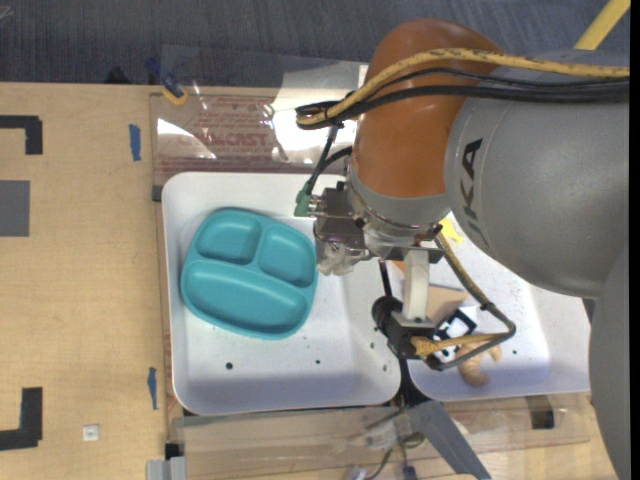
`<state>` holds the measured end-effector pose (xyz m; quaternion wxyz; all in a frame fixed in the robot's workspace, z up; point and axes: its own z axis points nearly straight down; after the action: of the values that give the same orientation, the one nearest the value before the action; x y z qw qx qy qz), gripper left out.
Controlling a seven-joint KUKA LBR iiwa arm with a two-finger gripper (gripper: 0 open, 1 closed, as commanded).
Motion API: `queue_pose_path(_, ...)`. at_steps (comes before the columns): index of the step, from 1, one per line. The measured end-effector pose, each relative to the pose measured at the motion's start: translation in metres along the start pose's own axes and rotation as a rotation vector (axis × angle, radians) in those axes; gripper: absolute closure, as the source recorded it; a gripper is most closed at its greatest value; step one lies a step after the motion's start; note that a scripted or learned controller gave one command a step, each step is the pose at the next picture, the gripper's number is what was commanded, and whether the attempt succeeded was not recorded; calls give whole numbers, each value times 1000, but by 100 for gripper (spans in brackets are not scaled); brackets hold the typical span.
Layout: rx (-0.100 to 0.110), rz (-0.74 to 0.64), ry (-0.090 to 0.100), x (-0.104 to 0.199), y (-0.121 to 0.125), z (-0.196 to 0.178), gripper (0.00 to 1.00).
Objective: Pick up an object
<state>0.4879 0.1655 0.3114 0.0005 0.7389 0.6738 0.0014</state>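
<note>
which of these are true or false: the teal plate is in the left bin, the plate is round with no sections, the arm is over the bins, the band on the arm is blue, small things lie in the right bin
1. The teal plate lies in the left bin. True.
2. The plate is round with no sections. False: it is a rounded shape split into three compartments.
3. The arm is over the bins. True.
4. The band on the arm is blue. False: the band is orange.
5. Small things lie in the right bin. True: a few small items sit there, partly hidden by the arm.
</note>
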Motion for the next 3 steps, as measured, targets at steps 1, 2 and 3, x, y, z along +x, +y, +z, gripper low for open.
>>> queue_pose_path(1,10,191,-5,59,-11,84,100)
queue_pose_path(2,7,253,-5,58,-16,105,100)
queue_pose_path(3,3,1009,-4,58,-8,131,100)
